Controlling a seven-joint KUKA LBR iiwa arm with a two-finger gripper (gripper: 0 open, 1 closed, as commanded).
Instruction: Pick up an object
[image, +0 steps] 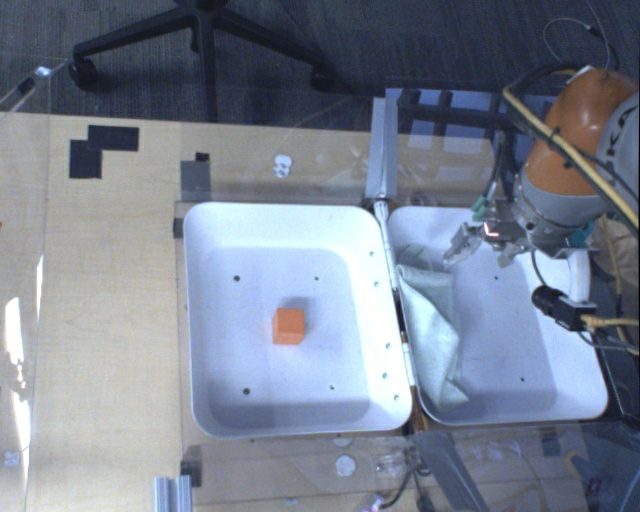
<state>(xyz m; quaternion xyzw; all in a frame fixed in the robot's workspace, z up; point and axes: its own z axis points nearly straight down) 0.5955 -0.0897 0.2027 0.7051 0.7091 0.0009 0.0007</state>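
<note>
Camera view: pale wood worktop (100, 300) carried two shallow white bins side by side; dark carpet and a black chair base (200, 40) lay beyond its far edge. Left bin (215, 400) held one small orange cube (289, 326), near its centre, resting flat. Right bin (580, 400) held a crumpled pale cloth (435, 320) against its left wall. Gripper (480, 243) hung over the right bin's far end, fingers spread, nothing between them, well apart from the cube.

The wooden bench (100, 330) bears two white bins, left (215, 250) and right (570, 400), side by side.
</note>
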